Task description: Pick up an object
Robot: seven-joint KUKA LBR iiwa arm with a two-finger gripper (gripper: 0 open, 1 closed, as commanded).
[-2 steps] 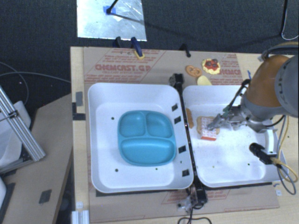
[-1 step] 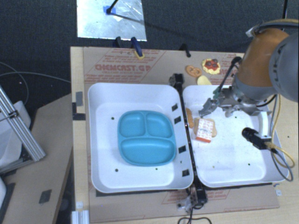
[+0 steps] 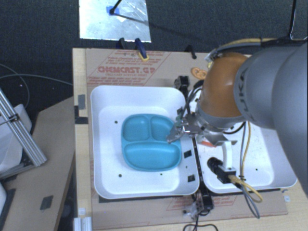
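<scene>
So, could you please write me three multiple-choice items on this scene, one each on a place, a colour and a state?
1. Where does the plate lie?
A. left bin
B. right bin
C. bare bench

2. What colour is the plate?
A. red
B. blue
C. yellow

3. How does the plate lie?
A. flat, hollows up
B. on edge
C. upside down

Key: 1 A, the divided plate rests on the floor of the left bin. 2 B, it is light blue all over. 3 A, its three hollows face up, with the gripper at its right rim.
</scene>
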